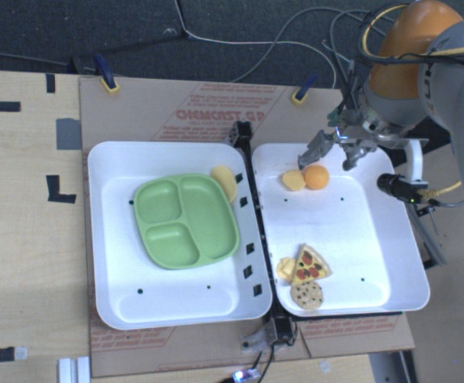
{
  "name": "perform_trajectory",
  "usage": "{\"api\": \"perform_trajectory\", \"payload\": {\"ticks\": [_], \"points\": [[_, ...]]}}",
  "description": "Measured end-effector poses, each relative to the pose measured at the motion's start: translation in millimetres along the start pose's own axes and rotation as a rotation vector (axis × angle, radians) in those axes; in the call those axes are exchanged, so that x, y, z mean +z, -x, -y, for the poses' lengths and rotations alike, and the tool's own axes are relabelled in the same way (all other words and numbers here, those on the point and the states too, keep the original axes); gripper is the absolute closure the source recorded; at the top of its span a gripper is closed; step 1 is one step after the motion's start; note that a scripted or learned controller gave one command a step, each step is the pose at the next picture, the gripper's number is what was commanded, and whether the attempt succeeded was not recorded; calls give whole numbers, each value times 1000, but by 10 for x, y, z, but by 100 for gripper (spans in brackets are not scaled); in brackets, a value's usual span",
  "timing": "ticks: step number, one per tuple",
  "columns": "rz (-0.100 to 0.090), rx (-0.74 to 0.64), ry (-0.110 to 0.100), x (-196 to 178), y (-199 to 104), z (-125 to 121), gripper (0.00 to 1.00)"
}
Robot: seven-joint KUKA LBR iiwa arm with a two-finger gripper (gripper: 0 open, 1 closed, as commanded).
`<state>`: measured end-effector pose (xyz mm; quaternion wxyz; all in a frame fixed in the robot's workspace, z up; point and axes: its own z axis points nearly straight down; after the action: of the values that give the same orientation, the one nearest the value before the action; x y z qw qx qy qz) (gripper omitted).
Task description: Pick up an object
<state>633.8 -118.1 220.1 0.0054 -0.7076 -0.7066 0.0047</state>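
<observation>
My gripper (328, 159) hangs over the back of the right bin (375, 238), fingers spread apart and nothing between them. Just below it lie an orange ball (317, 177) and a pale yellow round piece (293, 181), touching each other. The left finger (311, 154) stands close above the orange ball. Near the right bin's front left corner sit a pizza slice (310, 263), a cookie (307, 295) and a small yellow piece (285, 268). A green divided plate (186, 220) lies in the left bin (120, 278), with a pale yellow piece (226, 181) at its back right edge.
A black divider strip (252, 214) runs between the two bins. Cables (280, 42) trail across the dark floor behind the bench. The arm's grey body and orange band (411, 38) tower over the right bin's back right corner.
</observation>
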Motion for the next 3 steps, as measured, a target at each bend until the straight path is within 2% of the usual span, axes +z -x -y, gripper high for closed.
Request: {"api": "perform_trajectory", "payload": {"ticks": [1, 3], "points": [[1, -3, 13, -76, -2, -26, 0], [1, -2, 5, 1219, 46, -22, 0]]}}
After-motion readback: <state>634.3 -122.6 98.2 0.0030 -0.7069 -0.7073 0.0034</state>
